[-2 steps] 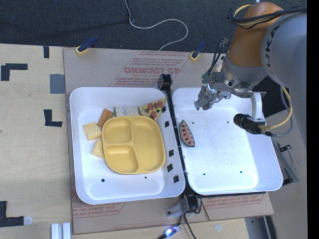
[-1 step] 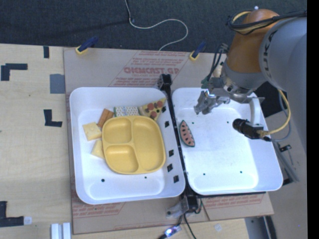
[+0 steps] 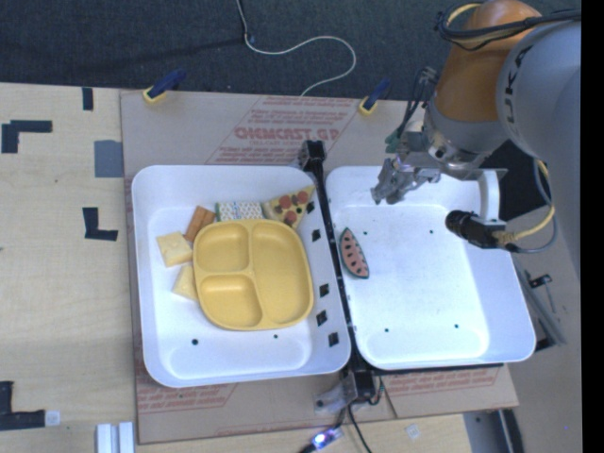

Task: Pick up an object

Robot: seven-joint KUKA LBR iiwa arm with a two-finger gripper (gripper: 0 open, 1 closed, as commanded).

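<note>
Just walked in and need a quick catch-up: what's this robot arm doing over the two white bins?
The grey KUKA arm's two-finger gripper hangs over the far part of the right white bin, with nothing visibly between its fingers. A small watermelon-slice toy lies by that bin's left wall. In the left white bin, a yellow divided plastic plate rests among crackers and other toy food.

A: Left bin point(image 3: 160, 347): we count one yellow divided plate point(image 3: 253, 274), with crackers point(image 3: 176, 249) and small toy foods tucked beside and behind it.

B: Right bin point(image 3: 491, 333): we log one watermelon slice point(image 3: 355, 253) lying near its left wall.

A: The gripper point(image 3: 387, 194) hangs over that bin's far left corner, apart from the slice.
</note>
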